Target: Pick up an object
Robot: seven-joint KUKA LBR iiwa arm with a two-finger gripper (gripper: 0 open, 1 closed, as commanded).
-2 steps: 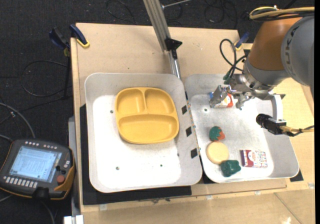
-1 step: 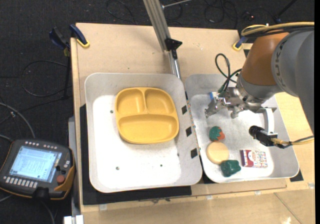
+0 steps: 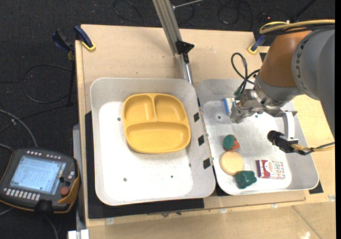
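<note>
One camera looks down at a slant on the counter [image 3: 138, 46]. Both bins [image 3: 106, 126] sit within view.

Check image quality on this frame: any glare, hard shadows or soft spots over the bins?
Camera view: even overhead light, no blown glare on the white bins; the yellow tray is crisp with soft shading in its compartments. The arm casts a faint shadow on the right bin. The gripper area is dark and cluttered, detail hard to read. Small items near it look slightly soft.

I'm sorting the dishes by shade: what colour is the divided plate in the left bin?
Yellow-orange all over, the divided plate shows best in the camera view.
</note>
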